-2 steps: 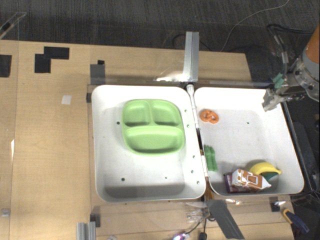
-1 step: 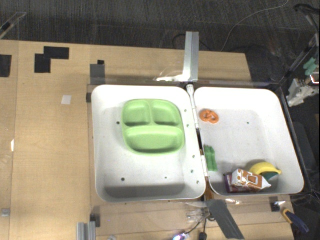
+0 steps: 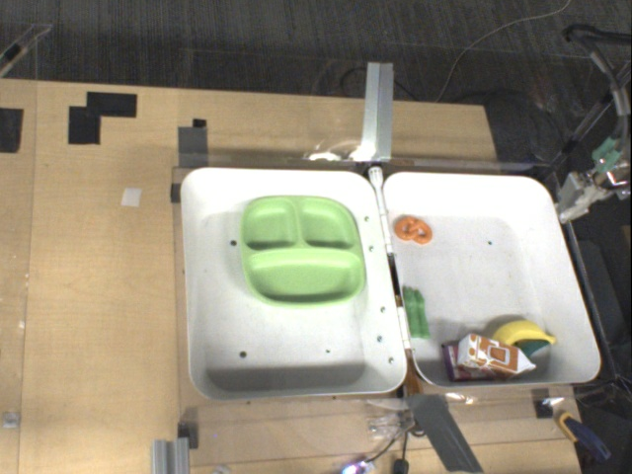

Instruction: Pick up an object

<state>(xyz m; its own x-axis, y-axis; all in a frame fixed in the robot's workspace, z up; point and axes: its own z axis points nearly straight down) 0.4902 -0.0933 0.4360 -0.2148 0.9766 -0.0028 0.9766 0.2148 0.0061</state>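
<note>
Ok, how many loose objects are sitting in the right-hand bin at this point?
4. A pretzel near the top-left corner, a green piece along the left wall, a small carton at the bottom edge, and a banana touching it. Something small could be hidden under the carton.

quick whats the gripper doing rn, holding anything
Gripper: at the right edge of the view, past the right bin; whether it is open or closed cannot be told. Nothing seen in it.
</note>
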